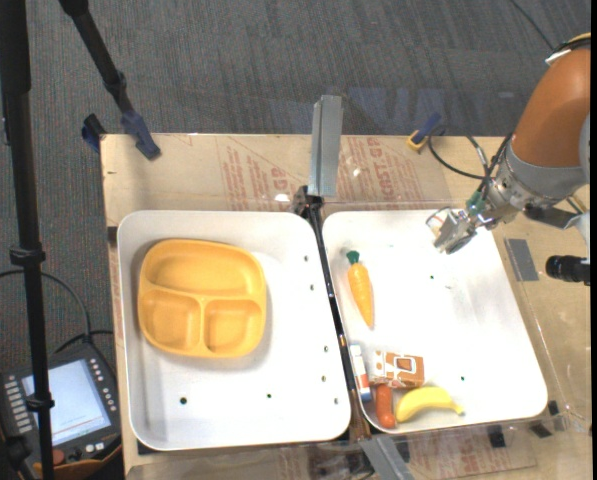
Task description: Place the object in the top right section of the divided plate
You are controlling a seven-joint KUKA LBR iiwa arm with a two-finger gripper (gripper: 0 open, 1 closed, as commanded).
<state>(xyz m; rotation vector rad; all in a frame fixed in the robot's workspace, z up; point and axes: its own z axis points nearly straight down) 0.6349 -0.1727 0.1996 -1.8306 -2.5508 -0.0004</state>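
A yellow divided plate [203,298] lies in the left bin [158,408], with one wide section at the far side and two smaller ones at the near side. In the right bin [478,308] a toy carrot [361,290] lies near the left wall. A small orange-and-white box [396,368], a banana [427,403] and a small red item [382,404] crowd the bin's near left corner. My gripper [452,230] hangs over the far right part of the right bin, well away from all of these, and I see nothing held in it.
A metal divider post [325,158] stands at the far side between the bins. A black tripod pole [18,218] rises at the left, with a tablet [63,403] at its foot. Cables [458,163] trail near the arm. Blue clamps [138,133] sit on the bench's far edge.
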